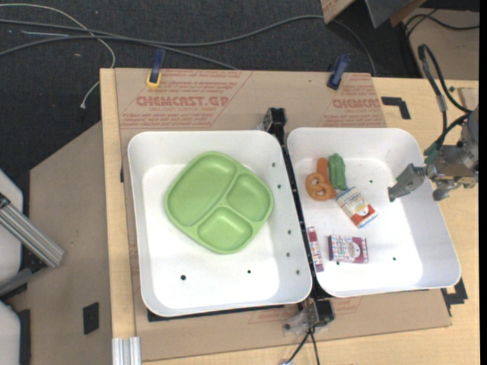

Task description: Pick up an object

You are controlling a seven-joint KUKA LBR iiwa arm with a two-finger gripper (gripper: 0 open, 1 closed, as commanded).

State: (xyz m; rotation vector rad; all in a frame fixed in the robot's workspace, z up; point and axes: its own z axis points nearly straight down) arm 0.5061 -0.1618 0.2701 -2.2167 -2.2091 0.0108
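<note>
Two white bins sit side by side on the surface (228, 97). One left bin (144, 234) carries one green divided plate (219, 201) with three compartments, lying a little toward ten o'clock of the bin's centre. One right bin (426, 242) carries five small things: one purple-and-white carton (348, 249) at six o'clock, one white carton with a red edge (357, 207) near the centre, one pink stick pack (315, 249) at eight o'clock along the dividing wall, one green vegetable (336, 171) and one orange pretzel (319, 187) touching at ten o'clock. One end effector (407, 181) hovers at three o'clock of that bin, holding nothing; whether wide or narrow, I cannot tell.
</note>
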